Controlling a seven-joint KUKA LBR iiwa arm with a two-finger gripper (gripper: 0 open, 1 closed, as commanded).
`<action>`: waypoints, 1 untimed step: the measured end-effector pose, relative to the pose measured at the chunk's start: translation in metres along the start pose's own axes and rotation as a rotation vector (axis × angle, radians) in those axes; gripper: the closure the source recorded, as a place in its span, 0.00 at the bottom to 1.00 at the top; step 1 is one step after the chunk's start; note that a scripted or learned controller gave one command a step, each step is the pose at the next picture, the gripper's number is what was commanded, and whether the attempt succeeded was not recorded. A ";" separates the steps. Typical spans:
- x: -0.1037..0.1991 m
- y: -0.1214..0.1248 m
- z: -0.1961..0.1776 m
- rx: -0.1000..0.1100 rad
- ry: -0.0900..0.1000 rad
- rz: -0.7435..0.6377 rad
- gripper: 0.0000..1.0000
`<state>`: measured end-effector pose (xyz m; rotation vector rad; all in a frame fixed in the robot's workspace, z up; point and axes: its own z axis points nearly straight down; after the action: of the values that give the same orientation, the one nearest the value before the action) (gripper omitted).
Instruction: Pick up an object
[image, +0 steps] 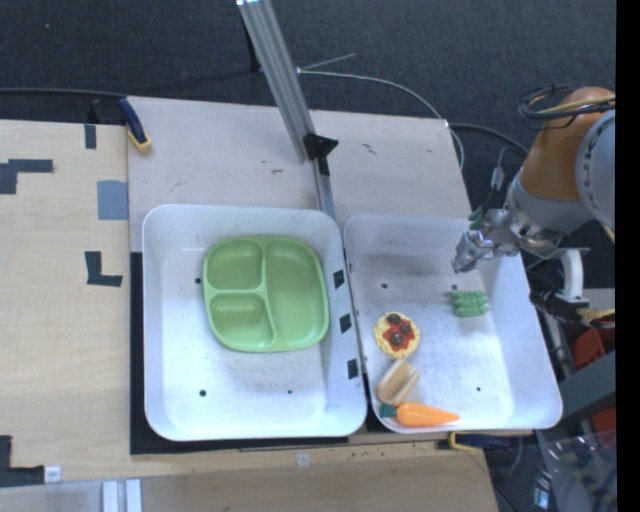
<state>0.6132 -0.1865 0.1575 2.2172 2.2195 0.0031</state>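
Observation:
The right bin (520, 330) holds a small green toy (469, 302), a round yellow tart with red topping (397, 334), a tan bread roll (396, 381) and an orange carrot (427, 414) at the front rim. My gripper (468, 252) hangs over the bin's far right part, just above and behind the green toy. Nothing shows between its fingers.
A green divided plate (266, 293) lies in the left bin (170, 400). A metal pole (285, 80) slants up from between the bins at the back. Cables run behind the right bin. The arm (560, 170) enters from the right.

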 end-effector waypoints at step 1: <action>-0.009 -0.003 -0.052 0.000 0.000 -0.001 1.00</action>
<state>0.6099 -0.1950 0.2092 2.2165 2.2203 0.0027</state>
